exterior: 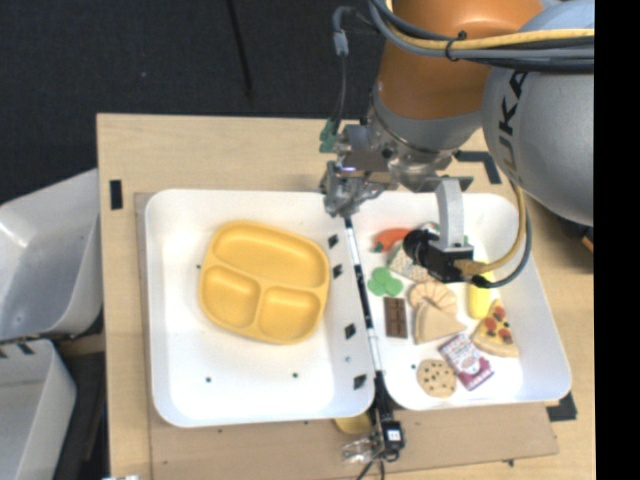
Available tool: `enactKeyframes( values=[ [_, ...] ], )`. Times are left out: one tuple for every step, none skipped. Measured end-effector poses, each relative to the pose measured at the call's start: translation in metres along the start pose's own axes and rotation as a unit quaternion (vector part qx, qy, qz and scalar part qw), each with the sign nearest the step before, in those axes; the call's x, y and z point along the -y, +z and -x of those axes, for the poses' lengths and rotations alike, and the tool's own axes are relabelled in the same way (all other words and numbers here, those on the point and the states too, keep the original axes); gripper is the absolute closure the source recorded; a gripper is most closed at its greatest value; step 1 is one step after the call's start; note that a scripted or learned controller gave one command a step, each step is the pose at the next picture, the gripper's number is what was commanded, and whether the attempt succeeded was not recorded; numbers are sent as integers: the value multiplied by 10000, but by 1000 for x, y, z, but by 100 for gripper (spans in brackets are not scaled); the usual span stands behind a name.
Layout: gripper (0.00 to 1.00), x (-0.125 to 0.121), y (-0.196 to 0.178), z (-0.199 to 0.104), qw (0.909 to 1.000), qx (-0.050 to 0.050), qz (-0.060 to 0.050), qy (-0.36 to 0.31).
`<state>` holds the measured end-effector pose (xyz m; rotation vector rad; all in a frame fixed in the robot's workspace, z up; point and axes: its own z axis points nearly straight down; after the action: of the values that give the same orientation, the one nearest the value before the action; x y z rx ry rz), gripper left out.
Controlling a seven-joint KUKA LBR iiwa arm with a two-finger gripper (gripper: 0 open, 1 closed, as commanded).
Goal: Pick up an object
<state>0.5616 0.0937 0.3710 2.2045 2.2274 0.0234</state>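
Note:
My gripper [343, 196] hangs over the far end of the ridge between the two bins, with nothing visibly held. The right bin [540, 368] holds toy food: a red-orange piece [390, 236], a green piece [385, 284], a brown chocolate bar [396, 317], a tan sandwich wedge [436, 314], a cookie [434, 377], a pink packet [468, 359], a pizza slice [497, 332] and a yellow piece [482, 297]. These items lie to the right of and nearer than the gripper.
A yellow divided plate [265, 283] lies in the left bin [170, 368]. A small yellow object [350, 425] peeks out at the bench's front edge below the bins. The arm's orange and grey body covers the right bin's far corner.

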Motion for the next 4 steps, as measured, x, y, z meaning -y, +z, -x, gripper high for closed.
enactKeyframes(
  values=[
    [100,40,35,-16,9999,29,-112,17],
    [100,63,-37,41,10000,24,-45,58],
    [100,51,-110,-25,10000,11,-41,1],
    [100,71,-116,37,9999,32,-84,60]
  ],
)
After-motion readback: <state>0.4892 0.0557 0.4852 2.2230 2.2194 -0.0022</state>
